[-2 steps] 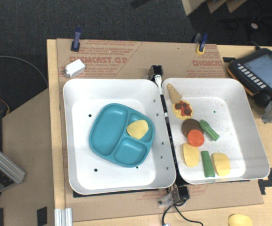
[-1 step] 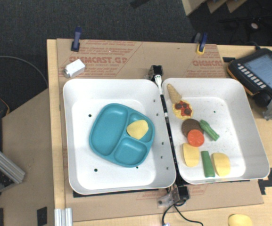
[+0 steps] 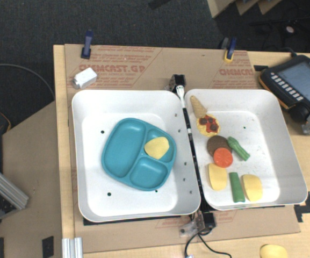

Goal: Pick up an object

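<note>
The left bin [image 3: 90, 192] holds a teal divided plate [image 3: 123, 153] with a pale yellow piece [image 3: 157, 147] in its right compartment. In the right bin [image 3: 273, 117] lie several toy foods: a cone-shaped pizza slice [image 3: 203, 114], a brown disc [image 3: 216, 143], a red tomato [image 3: 222, 157], a green pickle [image 3: 238, 148], a yellow block [image 3: 217, 177], a green stick [image 3: 236, 186] and a yellow lemon-like piece [image 3: 252, 187].
A handheld control pendant [image 3: 294, 82] rests at the right of the bench. A small white box [image 3: 85, 78] sits on the cardboard behind the left bin. Blue clamps [image 3: 86, 44] hold the cardboard's far edge. A yellow object [image 3: 273, 251] lies at the bottom right.
</note>
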You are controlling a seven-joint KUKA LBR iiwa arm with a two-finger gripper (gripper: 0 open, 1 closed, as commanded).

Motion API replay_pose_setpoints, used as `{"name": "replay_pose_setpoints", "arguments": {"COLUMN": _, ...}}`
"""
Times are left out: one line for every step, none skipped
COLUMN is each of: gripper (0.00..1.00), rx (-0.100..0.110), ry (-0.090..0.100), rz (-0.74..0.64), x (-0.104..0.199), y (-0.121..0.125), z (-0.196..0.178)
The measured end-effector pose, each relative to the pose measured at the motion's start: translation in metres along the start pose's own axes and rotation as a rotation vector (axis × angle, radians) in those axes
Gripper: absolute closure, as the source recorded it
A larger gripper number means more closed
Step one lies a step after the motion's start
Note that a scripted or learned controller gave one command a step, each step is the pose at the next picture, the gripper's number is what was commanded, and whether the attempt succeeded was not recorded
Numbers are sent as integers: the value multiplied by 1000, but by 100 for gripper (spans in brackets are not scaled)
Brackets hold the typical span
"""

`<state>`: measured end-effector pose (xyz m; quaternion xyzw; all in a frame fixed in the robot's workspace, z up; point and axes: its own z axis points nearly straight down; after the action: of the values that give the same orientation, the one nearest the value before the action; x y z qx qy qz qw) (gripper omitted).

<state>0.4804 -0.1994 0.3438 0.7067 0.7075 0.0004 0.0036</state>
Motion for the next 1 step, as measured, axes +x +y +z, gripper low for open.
{"name": "replay_pose_setpoints", "arguments": {"gripper": 100, "rx": 7, "ry": 5, "rz": 2, "x": -25, "y": -2, "z": 32}}
